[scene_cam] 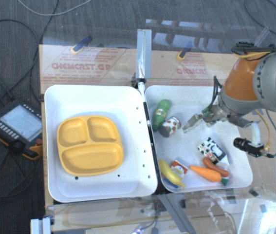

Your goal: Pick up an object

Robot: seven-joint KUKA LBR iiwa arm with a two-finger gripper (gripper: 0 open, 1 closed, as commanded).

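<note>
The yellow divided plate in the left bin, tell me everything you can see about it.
The yellow plate looks like moulded plastic, a rounded rectangle with a raised rim. Ridges split it into three compartments: two small ones along the far side and one wide one along the near side. It holds nothing. It lies flat and right way up on the floor of the left bin, slightly turned, toward the bin's left half, clear of the walls. Nothing else touches it.
</note>
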